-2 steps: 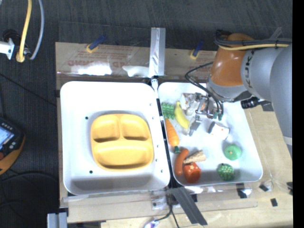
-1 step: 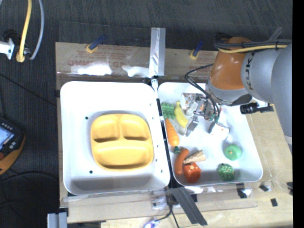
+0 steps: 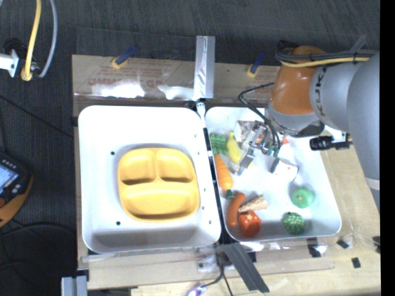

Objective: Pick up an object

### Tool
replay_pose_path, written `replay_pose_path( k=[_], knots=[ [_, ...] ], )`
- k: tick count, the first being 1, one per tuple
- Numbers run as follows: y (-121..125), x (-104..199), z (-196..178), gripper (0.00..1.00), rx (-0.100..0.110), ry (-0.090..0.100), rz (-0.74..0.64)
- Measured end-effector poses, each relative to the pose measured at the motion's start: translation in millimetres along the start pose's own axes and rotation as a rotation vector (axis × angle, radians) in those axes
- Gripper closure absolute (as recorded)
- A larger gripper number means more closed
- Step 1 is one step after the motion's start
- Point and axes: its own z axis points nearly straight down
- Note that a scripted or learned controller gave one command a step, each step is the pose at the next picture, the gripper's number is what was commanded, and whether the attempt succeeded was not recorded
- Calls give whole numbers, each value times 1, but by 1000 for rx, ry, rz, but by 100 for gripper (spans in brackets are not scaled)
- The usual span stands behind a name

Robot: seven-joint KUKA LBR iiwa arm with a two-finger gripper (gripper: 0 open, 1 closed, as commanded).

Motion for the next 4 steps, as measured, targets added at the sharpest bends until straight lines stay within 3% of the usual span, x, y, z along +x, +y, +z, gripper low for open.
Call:
replay_pose_path(
  k=[1, 2, 3, 4],
  knots=[
    [9, -10, -3, 0, 7, 35, 171],
    [8, -7, -2, 0, -3, 26, 237],
    [12, -12, -3, 0, 3, 46, 298],
    [15, -12, -2, 0, 2, 44, 439]
  ],
)
